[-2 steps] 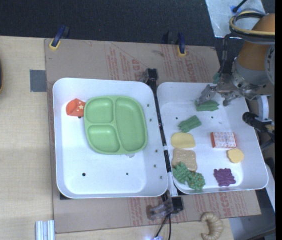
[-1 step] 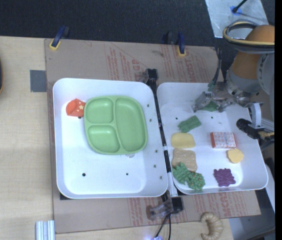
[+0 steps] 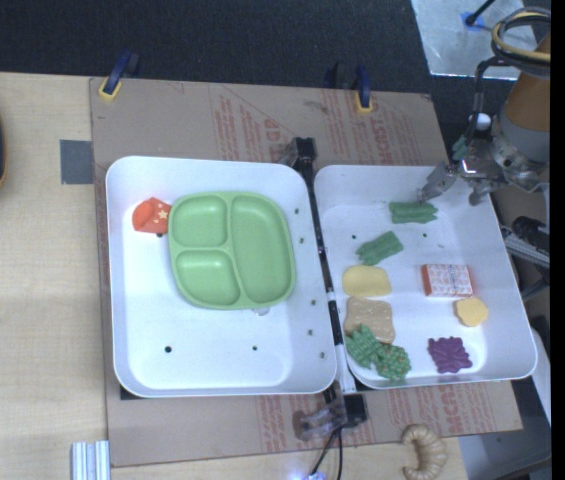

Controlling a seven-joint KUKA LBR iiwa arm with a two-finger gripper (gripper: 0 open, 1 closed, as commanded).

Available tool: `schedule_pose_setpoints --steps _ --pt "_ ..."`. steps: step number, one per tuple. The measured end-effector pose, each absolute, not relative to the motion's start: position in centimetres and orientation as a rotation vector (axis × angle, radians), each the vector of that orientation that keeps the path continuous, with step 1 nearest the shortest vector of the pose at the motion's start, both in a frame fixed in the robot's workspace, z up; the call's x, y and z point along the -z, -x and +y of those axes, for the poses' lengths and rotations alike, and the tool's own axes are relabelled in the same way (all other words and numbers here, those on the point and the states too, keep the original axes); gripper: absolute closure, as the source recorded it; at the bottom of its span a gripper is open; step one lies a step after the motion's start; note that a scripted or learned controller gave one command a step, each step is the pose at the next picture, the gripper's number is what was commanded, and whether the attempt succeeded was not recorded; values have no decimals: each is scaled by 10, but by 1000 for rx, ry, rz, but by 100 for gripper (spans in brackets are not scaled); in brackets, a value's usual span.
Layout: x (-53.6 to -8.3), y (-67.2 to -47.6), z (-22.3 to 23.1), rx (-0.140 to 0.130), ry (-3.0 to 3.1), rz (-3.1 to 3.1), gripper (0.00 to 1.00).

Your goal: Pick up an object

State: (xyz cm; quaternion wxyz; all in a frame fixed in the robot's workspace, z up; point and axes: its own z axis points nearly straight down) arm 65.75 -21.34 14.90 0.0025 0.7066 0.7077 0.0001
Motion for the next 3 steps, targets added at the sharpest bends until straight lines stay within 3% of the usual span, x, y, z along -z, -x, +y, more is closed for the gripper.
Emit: schedule_pose_setpoints --steps 1,2,3 --pt "-91 -656 -209 7 -2217 2231 0" --pt "-121 -657 -212 0 -2216 2224 0" --pt "-125 -657 -154 5 -2214 2234 0"
